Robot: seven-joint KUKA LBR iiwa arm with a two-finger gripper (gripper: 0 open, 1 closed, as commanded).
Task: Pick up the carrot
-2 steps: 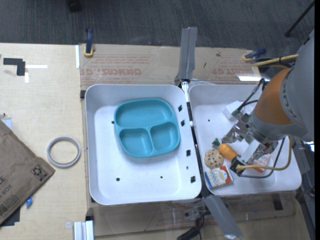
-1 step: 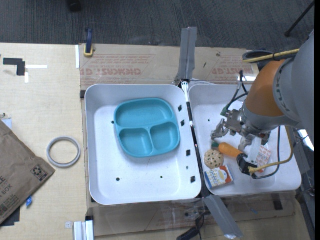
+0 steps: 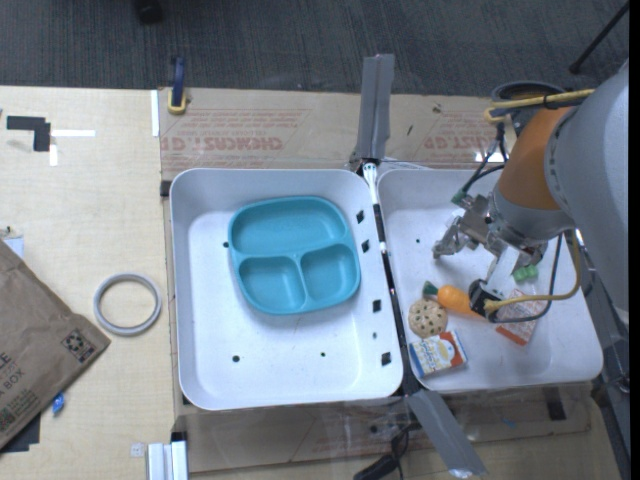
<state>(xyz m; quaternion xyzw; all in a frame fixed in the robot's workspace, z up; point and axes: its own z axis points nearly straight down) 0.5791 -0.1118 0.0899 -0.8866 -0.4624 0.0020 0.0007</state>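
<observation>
The small orange toy carrot with a green tip (image 3: 455, 299) is found in the right shallow white bin (image 3: 415, 213), near its left wall. A round speckled biscuit (image 3: 427, 317) lies just beside it, and a small printed carton (image 3: 440, 353) is set nearer the front edge. The two-finger gripper (image 3: 448, 245) is poised over the bin floor, a little beyond the carrot and apart from it. Whether it is released or clenched cannot be told, and nothing is seen grasped. The step in hand is judged to be the approach. A short shift towards the carrot and a descent across its narrow body are called for next. Room is tight: one side is crowded by the biscuit and the dividing wall, the other by a red-and-white packet (image 3: 520, 316). Open floor is offered only towards the bin's far wall.
</observation>
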